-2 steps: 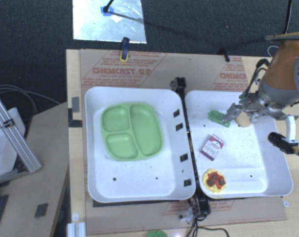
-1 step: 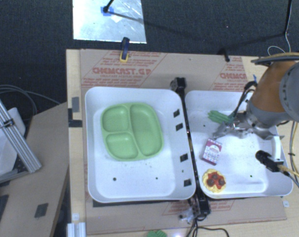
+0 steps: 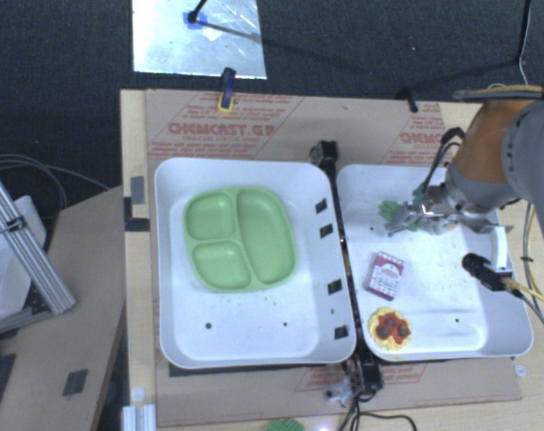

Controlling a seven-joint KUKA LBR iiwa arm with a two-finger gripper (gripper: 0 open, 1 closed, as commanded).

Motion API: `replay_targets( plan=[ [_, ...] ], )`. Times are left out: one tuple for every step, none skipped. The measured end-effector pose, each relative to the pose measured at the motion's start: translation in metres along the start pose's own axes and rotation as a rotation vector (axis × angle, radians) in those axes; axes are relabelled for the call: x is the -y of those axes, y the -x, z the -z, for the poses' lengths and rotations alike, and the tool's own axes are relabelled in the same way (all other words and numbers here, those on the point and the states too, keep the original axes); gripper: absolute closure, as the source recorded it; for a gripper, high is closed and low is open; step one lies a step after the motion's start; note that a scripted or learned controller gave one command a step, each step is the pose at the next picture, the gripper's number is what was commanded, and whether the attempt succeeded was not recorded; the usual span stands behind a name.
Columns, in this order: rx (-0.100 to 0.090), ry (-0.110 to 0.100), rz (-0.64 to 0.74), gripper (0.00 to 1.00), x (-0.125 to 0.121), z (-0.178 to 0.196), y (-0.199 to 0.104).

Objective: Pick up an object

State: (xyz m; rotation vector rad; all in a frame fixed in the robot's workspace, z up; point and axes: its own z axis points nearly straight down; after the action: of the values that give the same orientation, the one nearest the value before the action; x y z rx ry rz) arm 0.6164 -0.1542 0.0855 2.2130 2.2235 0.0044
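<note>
Right bin (image 3: 501, 330): gripper (image 3: 399, 221), finger state indiscernible, beside a green object (image 3: 389, 210); red packet (image 3: 385, 275) and yellow dish (image 3: 390, 329) lie nearer.

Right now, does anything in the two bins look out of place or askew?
Nothing looks spilled or damaged. The green divided plate lies flat in the left bin. In the right bin, the small red packet lies slightly tilted and a toy pizza sits near the front rim. The claw is beside a small green object.
</note>
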Motion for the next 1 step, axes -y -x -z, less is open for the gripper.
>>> replay_targets(
  plan=[
    [0.001,0.002,0.002,0.0,-0.0514,0.0003,0.0133]
  ],
)
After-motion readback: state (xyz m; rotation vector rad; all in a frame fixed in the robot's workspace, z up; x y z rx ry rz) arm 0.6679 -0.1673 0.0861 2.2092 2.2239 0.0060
